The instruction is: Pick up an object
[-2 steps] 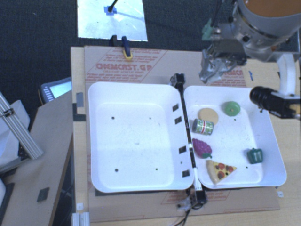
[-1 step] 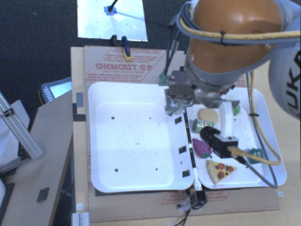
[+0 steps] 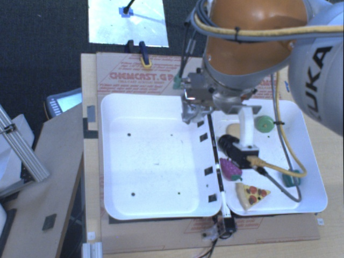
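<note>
Nearest the camera, a pizza slice lies in the right bin, well forward and right of the pincer, with a purple toy just beyond it. Farther back, a green ball sits to the pincer's right. The pincer hangs over the far end of the seam between the bins, and I cannot tell whether it is open or gripping anything.

Green ball; purple toy; yellow pizza slice, red spots.

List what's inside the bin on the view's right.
A pizza slice, purple grapes, a green ball, a teal piece and a tan piece. The arm covers the bin's far part.
</note>
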Tool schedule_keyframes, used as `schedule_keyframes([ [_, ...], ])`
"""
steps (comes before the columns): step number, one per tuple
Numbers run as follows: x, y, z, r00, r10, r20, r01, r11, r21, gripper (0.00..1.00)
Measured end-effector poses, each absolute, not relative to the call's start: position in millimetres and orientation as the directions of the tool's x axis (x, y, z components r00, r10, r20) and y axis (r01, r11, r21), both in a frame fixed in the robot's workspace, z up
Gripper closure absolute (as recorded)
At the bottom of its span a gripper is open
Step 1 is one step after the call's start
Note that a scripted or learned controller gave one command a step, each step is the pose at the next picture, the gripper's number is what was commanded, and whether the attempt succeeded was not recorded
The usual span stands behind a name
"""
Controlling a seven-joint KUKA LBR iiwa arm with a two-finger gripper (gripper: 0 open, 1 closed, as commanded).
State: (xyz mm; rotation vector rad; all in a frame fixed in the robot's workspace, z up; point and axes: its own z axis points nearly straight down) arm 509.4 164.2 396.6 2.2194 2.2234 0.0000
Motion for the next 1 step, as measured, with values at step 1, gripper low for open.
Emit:
schedule_keyframes([
  [1, 537.9, 166.8, 502.8, -0.005, 1.0, 0.004, 1.0, 0.005, 0.015, 1.0],
])
